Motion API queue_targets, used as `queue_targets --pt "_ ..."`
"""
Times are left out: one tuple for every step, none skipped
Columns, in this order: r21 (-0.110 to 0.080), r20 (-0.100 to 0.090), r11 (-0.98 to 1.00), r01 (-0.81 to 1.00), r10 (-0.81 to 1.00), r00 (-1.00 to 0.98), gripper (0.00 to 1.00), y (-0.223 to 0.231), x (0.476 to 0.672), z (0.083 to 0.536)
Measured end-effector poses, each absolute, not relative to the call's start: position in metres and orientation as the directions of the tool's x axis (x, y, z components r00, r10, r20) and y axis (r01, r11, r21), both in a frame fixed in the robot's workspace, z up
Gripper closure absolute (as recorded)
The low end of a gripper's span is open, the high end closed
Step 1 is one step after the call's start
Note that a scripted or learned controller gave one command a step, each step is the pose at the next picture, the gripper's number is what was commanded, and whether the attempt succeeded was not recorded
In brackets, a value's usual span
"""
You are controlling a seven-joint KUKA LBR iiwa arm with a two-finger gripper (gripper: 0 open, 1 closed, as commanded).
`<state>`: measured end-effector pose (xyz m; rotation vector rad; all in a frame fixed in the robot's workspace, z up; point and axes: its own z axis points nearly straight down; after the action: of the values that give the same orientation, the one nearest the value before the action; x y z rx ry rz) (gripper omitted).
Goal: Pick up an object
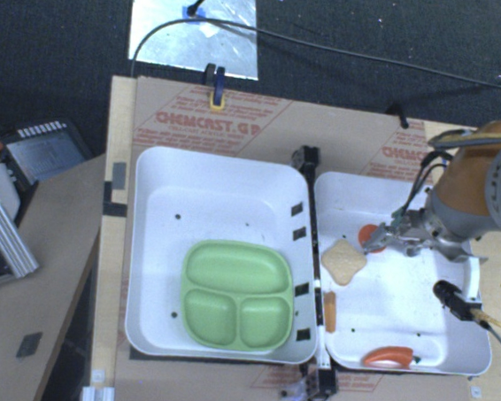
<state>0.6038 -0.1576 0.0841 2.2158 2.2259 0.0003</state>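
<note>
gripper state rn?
gripper: cannot be told; it sits low in the right bin, right at a small red-orange object.

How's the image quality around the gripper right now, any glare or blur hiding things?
Camera view: even lighting, soft shadows; the white bins are bright but not washed out. Glare sits on the metal sheet at top, off the workspace. The gripper is soft and small, merging with a red-orange object.
</note>
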Motion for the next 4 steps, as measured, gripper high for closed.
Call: queue_targets --pt "0.005 -0.002 0.006 1.000 1.000 -0.006 1.00 -0.158 0.605 0.096" --pt "0.008 -0.002 0.005 1.000 1.000 -0.005 1.00 -0.155 0.600 0.157" --pt "0.008 -0.002 0.006 1.000 1.000 -0.006 1.00 -0.155 0.602 0.212" --pt "0.002 0.001 0.009 1.000 1.000 -0.009 1.00 -0.107 0.603 0.205"
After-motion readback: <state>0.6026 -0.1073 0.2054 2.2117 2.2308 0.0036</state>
